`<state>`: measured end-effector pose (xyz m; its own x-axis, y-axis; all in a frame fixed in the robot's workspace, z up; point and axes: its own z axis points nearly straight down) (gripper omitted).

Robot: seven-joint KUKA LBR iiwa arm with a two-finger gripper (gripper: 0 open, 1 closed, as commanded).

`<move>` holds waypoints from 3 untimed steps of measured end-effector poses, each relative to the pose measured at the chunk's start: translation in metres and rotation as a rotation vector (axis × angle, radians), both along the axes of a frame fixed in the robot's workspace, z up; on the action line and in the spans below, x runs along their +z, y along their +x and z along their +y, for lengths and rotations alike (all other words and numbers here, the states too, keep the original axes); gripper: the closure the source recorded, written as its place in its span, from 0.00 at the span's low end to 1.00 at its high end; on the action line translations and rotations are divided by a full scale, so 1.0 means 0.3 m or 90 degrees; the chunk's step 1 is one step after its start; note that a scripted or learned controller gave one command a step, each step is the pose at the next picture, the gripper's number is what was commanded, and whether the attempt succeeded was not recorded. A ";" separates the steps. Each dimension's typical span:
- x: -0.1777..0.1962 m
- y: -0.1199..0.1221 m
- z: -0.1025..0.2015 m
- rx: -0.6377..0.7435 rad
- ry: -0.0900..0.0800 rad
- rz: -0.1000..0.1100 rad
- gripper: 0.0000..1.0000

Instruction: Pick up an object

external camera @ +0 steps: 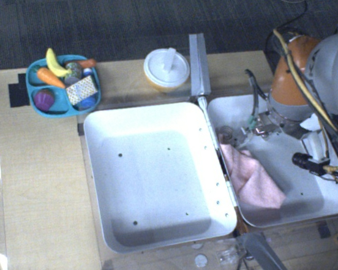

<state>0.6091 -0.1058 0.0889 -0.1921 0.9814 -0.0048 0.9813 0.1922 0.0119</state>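
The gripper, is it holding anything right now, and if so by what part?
Cannot be told. The gripper hangs low in the right bin, just above the pink cloth, and no object shows between its tips.

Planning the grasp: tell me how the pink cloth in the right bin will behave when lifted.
The pink cloth lies crumpled with soft folds, so it will probably be floppy and drape from the tool. It looks thin, so likely light. One edge runs up the right bin wall, so it may drag there.
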 end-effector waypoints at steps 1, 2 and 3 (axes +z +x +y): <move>0.004 -0.175 -0.003 0.098 -0.001 -0.002 0.00; 0.047 -0.165 -0.002 0.099 -0.003 -0.007 1.00; 0.047 -0.165 -0.003 0.099 -0.003 -0.007 0.00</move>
